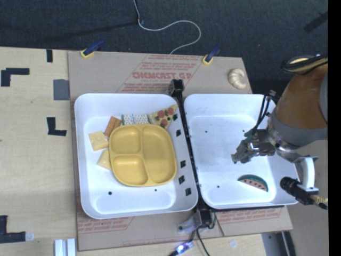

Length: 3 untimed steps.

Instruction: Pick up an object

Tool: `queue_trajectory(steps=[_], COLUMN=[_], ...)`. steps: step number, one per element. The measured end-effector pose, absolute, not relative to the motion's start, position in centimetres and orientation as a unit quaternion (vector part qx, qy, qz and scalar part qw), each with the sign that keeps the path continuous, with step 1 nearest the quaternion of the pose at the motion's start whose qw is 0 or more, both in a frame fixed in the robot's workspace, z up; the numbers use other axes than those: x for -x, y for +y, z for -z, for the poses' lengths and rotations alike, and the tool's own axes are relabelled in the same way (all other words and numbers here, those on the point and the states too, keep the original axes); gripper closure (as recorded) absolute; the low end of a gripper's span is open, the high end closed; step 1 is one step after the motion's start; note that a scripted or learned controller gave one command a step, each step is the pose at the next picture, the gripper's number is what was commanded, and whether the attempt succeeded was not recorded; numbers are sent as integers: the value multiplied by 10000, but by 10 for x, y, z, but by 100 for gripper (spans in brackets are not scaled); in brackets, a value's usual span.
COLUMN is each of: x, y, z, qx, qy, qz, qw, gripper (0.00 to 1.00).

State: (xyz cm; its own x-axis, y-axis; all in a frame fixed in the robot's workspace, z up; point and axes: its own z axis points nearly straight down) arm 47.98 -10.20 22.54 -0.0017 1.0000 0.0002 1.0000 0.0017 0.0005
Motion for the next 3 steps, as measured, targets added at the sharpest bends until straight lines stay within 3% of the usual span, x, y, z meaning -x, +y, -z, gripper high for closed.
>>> queue_trajectory(steps=[3], x=[-563], y=[36], z=[-208], qx=[-7044], qy=[7098], qz=[-3], qw=[-8], gripper=[100])
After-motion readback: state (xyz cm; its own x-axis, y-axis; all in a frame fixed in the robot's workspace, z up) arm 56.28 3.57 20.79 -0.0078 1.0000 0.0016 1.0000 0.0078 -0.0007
